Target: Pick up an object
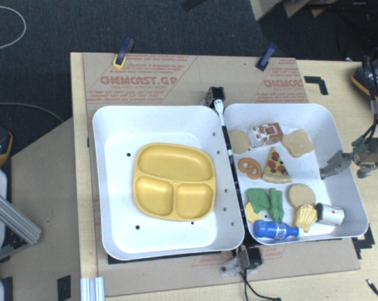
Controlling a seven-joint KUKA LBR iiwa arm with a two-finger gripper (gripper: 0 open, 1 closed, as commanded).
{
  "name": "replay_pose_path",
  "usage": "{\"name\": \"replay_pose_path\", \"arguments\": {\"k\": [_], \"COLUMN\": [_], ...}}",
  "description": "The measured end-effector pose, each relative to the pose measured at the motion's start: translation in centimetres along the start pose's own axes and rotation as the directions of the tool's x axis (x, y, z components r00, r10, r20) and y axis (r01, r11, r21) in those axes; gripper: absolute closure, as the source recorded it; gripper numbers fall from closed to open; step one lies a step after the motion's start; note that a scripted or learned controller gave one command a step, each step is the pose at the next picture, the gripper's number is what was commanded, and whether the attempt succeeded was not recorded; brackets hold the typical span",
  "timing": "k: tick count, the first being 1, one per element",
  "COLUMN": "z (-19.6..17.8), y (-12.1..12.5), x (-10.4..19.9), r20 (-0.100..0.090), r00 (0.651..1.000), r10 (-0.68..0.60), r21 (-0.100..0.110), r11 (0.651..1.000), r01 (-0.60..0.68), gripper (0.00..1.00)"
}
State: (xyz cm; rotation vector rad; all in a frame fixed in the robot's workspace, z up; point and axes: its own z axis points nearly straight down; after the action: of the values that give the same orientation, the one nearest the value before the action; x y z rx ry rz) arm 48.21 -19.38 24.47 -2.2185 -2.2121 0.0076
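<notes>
Right now your gripper hangs at the right rim of the right-hand shallow white bin, its grey finger reaching in over the wall; whether it is released or clenched cannot be told from this slant, and nothing is seen in its grasp. No object has been lifted yet.

Your candidates all lie in that bin: a round tan toy cookie nearest the gripper, a pale toy bread slice, a toy pizza wedge, a brown toy pretzel, a yellow ridged toy, a white cylinder with a dark end and a blue toy bottle along the near wall.

Judged from here, the cookie is the soundest choice. It sits apart from its neighbours with bare floor toward the gripper, so you can descend straight and centred. Avoid the near-wall cluster, where the bottle, ridged toy and cylinder crowd together against the rim.

Open room is scarce in this bin. The left-hand white bin, bearing a yellow divided plastic tray, offers bare floor around its edges.
</notes>
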Motion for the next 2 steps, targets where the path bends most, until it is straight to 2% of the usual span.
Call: {"name": "replay_pose_path", "arguments": {"k": [1,2], "z": [-0.4,5.6], "y": [0.2,0.0], "x": [0.0,0.8], "r20": [0.003,-0.001], "r00": [1.000,1.000], "r10": [-0.003,-0.003], "r21": [-0.009,-0.002], "r11": [1.000,1.000], "r01": [0.003,0.003], "gripper": [0.00,0.00]}}
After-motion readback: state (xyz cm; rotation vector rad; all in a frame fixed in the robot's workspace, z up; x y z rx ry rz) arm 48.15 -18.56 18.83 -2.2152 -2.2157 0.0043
